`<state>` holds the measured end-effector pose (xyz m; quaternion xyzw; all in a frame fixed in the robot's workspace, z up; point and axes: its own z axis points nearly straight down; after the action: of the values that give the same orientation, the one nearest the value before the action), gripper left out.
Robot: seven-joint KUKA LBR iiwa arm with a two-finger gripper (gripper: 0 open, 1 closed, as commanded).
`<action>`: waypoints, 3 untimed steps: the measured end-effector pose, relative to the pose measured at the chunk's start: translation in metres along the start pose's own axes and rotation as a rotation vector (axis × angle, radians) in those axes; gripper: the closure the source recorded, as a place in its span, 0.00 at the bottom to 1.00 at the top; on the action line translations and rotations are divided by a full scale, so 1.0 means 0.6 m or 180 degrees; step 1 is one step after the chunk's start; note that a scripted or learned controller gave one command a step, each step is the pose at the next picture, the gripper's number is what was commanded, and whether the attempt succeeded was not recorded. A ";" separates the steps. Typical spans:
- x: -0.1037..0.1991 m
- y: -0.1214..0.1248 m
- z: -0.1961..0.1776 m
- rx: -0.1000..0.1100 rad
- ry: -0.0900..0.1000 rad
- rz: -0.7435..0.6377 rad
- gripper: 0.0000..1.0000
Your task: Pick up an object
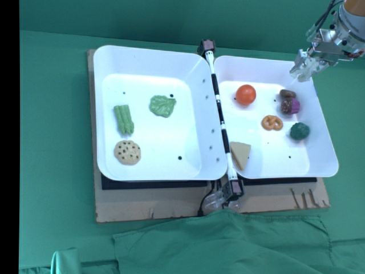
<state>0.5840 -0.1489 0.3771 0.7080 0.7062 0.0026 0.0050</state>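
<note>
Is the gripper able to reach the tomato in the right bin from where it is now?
Probably yes. The gripper hangs over the right bin's far corner, and the tomato lies apart from other items with nothing over it.

Left bin centre lies open.

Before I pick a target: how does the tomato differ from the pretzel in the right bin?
The tomato is a solid red-orange ball; the pretzel is a flatter, paler orange loop with holes. The tomato looks slightly larger and sits nearer the bin's far left corner, while the pretzel lies closer to the middle, beside the dark green broccoli-like piece. Both rest loose on the right bin floor, apart from the end effector.
</note>
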 end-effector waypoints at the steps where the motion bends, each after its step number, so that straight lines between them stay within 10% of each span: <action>1: 0.062 0.051 0.037 0.0016 0.0004 -0.0010 1.00; 3: 0.083 0.077 0.081 0.0009 0.0003 0.0001 1.00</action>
<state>0.6308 -0.0994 0.3287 0.7081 0.7061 0.0020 0.0037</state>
